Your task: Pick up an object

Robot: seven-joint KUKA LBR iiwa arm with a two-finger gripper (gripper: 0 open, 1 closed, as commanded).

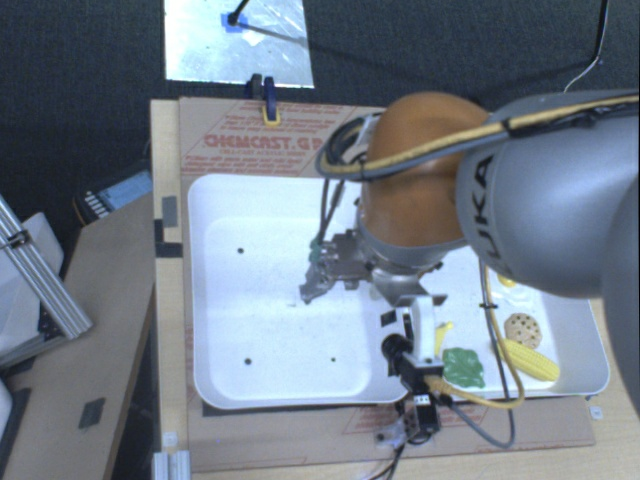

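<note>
Camera view. The grey two-finger gripper (318,274) hangs over the left white bin (230,268); we cannot tell if it is spread or closed. The yellow corn cob (530,361), round tan cookie (520,328) and green leafy piece (463,367) lie in the right white bin (592,368), well apart from it. We judge that a grab here risks catching nothing. We read red "CHEMCAST" on the brown sheet (250,140) and "UKA" on the grey arm (478,203).

The grey arm (545,203) runs off the right edge and hides most of the right bin (580,338), which lies right of the pincer (316,286). The pincer itself is a small grey blur. Right of it, a yellow-and-white thing (507,285) pokes out from under the arm, its kind unclear. Below and right of the pincer, a green lump (464,368) is too blurred to name. Far left of the pincer, a metal rail (40,278) is cut off by the edge.
</note>
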